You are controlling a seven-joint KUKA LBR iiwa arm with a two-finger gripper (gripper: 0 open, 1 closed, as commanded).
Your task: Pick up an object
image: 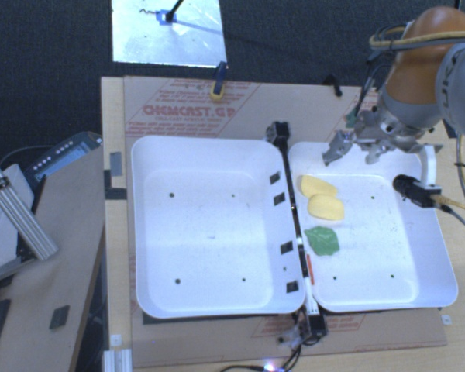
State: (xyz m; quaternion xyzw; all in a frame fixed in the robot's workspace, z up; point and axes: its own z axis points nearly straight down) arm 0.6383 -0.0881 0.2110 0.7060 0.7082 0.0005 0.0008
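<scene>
Yellow pieces and green piece lie in right bin.

The grey arm reaches in from three o'clock, orange band uppermost, wrist bent down toward nine o'clock, its pincer spread apart, holding nothing.

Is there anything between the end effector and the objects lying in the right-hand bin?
Nothing visible. The end effector hangs over the right bin's far edge; the two yellow pieces and the green piece lie nearer the camera, by the divider, with bare bin floor between.
</scene>
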